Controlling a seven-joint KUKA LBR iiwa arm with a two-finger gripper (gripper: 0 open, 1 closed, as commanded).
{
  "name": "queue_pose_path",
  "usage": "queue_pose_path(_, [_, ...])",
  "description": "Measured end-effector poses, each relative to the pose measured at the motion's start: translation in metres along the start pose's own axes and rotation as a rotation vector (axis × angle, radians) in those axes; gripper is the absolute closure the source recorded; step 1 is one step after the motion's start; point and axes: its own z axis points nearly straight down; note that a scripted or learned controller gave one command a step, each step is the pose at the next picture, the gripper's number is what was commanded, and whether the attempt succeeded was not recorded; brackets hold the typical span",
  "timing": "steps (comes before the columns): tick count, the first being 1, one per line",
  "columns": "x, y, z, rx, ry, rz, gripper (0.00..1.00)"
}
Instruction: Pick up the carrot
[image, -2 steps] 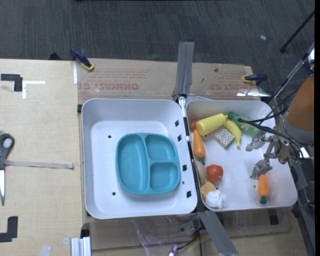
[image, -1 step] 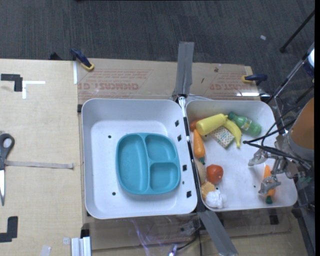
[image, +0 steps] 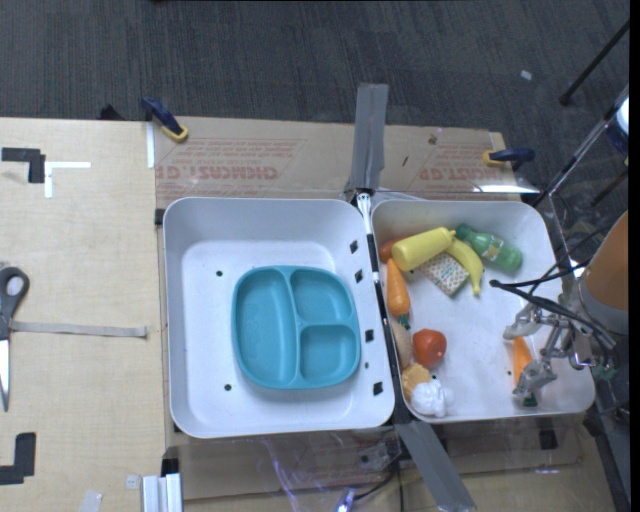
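End effector (image: 533, 360) grips a small orange carrot (image: 521, 357), green-tipped, in the right bin (image: 480, 400).

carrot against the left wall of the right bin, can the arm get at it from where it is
Probably yes: the carrot lies uncovered and the tool hangs over the same bin. But the bin wall runs along one side and a yellow bottle crowds its top end, so gripping may be tight.
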Motion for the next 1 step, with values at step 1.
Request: queue_pose_path(1, [-0.0033, 0.001, -0.0108, 0.002, -0.007, -0.004, 1.0])
